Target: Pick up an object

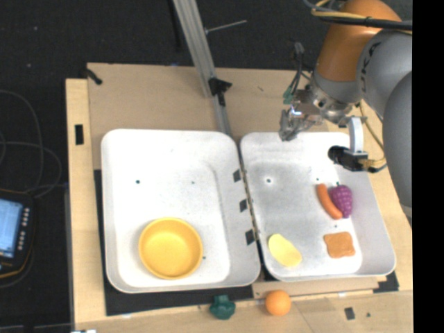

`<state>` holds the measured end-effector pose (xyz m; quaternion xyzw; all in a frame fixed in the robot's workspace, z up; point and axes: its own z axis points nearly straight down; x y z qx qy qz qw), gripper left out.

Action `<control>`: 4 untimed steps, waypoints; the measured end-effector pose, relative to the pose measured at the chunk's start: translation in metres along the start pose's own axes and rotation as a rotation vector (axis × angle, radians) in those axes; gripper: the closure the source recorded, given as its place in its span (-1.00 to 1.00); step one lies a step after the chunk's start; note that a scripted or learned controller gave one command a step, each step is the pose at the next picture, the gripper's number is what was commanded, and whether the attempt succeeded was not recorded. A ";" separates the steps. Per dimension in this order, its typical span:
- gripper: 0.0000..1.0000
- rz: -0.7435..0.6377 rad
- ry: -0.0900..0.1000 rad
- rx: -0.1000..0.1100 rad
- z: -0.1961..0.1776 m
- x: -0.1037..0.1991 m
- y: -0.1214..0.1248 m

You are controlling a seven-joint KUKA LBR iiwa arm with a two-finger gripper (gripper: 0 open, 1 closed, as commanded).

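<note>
Two shallow white bins sit side by side on the counter (149, 99), which is light brown board over a dark floor. Left bin (166, 165): a yellow bowl (171, 248) in the near part, upright, open side up; the remainder of that bin's floor is bare apart from small dark specks. Right bin (291, 186): four items, all toward the near and right portion. An orange carrot-like piece (326, 201) lies touching a purple grape-like cluster (342, 199) just to its right. Nearer the front edge, an orange-brown square slab (339, 245), lying flat. To its left, apart from it, a pale yellow oblong piece (284, 250) close to the bin's inner wall. Outside the bins, on the counter's front strip: an orange ball (277, 302) and just left of it a small dark green object (223, 307), shape unclear. The arm comes in from the upper right, orange band above a grey wrist. The gripper (288, 130) hangs over the far rim of the right bin, well apart from all four items there. It carries nothing visible; whether it is open or closed cannot be told at this angle. A slanted metal post (198, 47) rises behind the bins. A handheld screen device (12, 231) lies off the left edge.
</note>
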<state>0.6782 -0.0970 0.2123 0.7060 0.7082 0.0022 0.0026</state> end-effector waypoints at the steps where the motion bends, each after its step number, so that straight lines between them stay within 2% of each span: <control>1: 1.00 -0.001 -0.001 0.000 -0.044 -0.002 0.000; 3: 1.00 -0.004 0.002 0.007 -0.032 0.118 -0.011; 4: 1.00 -0.003 0.001 0.006 -0.024 0.169 -0.003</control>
